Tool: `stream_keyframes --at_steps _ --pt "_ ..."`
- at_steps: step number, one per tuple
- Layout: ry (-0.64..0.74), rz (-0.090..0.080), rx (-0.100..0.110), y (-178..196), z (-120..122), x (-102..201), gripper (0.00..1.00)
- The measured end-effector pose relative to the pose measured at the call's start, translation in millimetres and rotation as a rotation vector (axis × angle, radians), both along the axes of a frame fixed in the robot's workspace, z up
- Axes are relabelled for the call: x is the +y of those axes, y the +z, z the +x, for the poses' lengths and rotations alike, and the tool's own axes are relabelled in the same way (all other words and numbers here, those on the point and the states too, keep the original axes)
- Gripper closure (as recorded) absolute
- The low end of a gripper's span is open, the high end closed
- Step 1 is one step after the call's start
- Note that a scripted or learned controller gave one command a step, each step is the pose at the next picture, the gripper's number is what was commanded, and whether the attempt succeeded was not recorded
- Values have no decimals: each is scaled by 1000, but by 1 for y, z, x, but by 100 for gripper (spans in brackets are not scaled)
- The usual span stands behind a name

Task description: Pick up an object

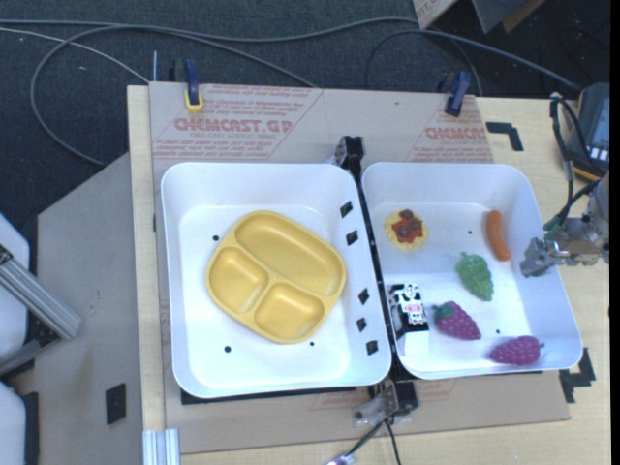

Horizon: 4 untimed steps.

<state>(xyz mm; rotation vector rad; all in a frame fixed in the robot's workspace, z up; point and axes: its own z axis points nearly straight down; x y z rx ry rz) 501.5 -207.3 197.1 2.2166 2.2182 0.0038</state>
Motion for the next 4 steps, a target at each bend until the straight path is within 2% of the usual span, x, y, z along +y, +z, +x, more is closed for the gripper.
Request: stream_keyframes --at_steps 1,2,3,4 --pt "1 0 0 44 3 3 100" --pt "5 3 3 52 22 50 100" --pt "5 5 8 43 33 108 100" --pt "5 3 4 32 56 158 100"
